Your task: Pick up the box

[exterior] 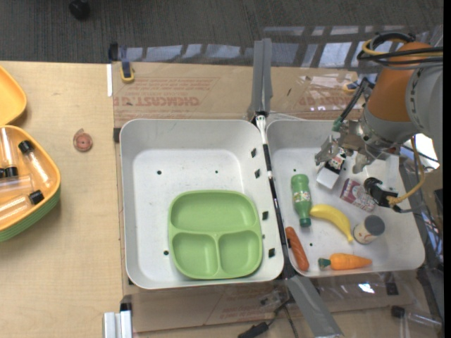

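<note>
Cardboard sheeting (183, 94) covers the bench under two shallow white bins, with dark carpet along the top of the frame. At the far left, a yellow tray (25, 182) holding clear tubes sits on a pale wooden table (63, 259), with a small pink disc (83, 141) nearby. The left bin (141, 146) holds a green divided plate (215, 234) toward its lower middle. The right bin (282, 146) holds a green bottle (301, 198), a red pepper (297, 248) at the lower left corner, a banana (334, 219), a carrot (345, 262), a small round tin (368, 229) and a crinkly clear packet (356, 194). A small white box (328, 177) lies in the upper middle of this bin. The gripper (341, 159) hangs just above the box at the upper right of the frame, on the grey arm with its orange band (394, 83). Whether its fingers are spread or closed, or touch the box, I cannot tell.
</note>
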